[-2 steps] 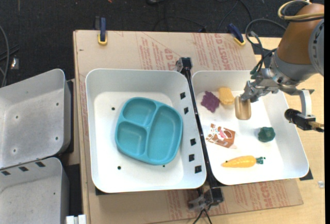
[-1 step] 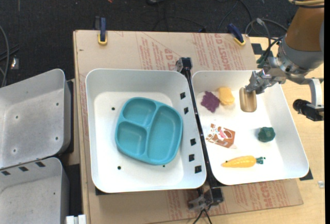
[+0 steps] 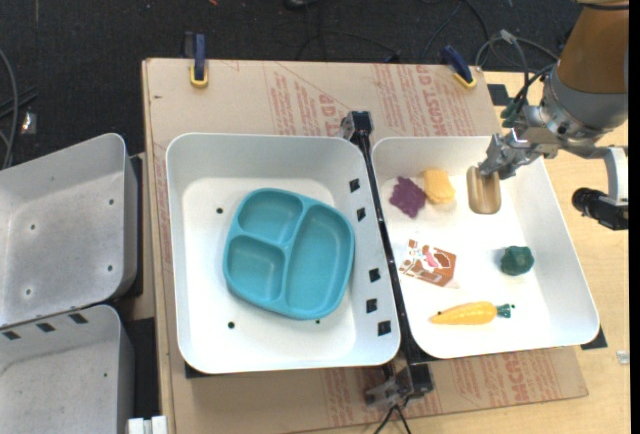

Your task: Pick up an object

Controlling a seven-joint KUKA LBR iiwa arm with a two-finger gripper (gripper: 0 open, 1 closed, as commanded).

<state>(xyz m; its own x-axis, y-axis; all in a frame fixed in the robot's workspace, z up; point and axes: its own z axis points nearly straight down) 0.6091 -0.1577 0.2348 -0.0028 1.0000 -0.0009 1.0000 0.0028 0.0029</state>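
Right bin (image 3: 560, 252): gripper (image 3: 484, 194) seemingly near far edge.

Bright, even overhead light with soft, short shadows. The white bins (image 3: 270, 162) look slightly washed out. Detail is a little soft and grainy throughout.

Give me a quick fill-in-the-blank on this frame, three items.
1. The blue tray lies in the ____ bin.
2. The thing in the right bin nearest the view's bottom edge is the ____.
3. The yellow piece lies beside the ____ piece, left of the tool.

Missing words: left; carrot; purple
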